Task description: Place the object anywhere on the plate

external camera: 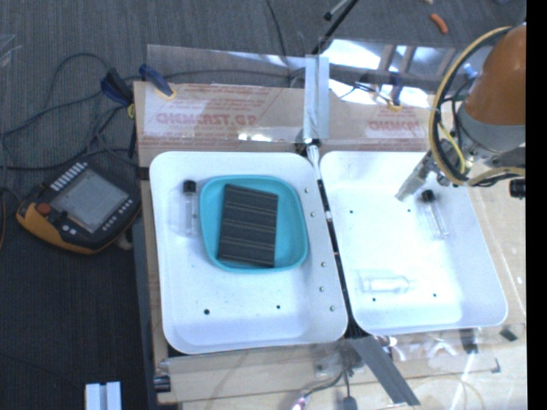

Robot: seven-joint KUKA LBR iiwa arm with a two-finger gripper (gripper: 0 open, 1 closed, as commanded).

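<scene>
lying flat on the teal plate (295, 246) in the left bin (171, 314), a dark ribbed block (248, 225) covers its middle. a clear vial with a black cap (187, 202) lies just left of the plate. two clear vials (433, 216) (382, 283) lie in the right bin (479, 306). the arm (496, 101) hangs over that bin's far right.

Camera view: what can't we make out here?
- pincer: open or shut, too small, partly under the arm's wrist.
- clear vial in the right bin: outline faint, transparent against white.
- dark ridged block on the plate: material unclear.
</scene>
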